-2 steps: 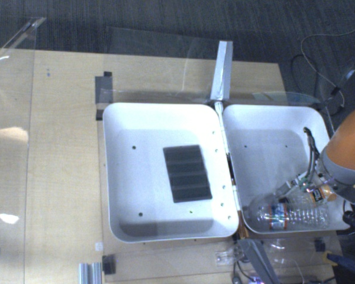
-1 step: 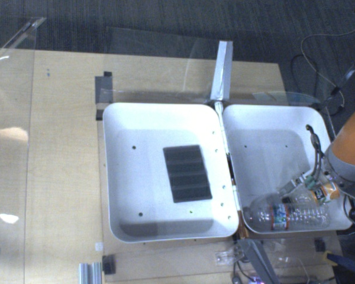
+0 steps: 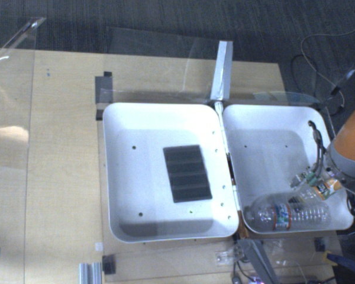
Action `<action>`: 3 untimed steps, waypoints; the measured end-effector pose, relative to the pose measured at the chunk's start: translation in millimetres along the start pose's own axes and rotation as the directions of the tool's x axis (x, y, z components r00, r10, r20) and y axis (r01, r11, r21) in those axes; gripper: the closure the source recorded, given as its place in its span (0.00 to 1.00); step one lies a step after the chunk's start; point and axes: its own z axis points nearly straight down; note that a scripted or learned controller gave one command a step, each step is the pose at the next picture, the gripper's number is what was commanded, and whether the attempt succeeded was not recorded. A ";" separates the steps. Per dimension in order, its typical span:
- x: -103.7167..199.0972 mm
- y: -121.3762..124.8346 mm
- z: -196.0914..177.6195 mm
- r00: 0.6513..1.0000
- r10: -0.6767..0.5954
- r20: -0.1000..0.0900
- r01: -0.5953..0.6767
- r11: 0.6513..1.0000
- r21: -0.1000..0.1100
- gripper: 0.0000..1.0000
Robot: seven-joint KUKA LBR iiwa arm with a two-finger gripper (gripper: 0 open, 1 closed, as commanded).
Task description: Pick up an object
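Lying on its side along the near wall of the right bin, just below the gripper, whose opening cannot be told, the clear plastic bottle looks light, thin-walled and slippery, best grasped across its ribbed midsection near the label.

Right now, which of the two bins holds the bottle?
The right bin: a clear bottle lies on its side along its front edge, near the gripper. The left bin holds a dark ribbed pad.
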 end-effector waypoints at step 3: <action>0.0 -0.2 0.2 1.000 0.001 0.000 -0.001 1.000 0.000 0.00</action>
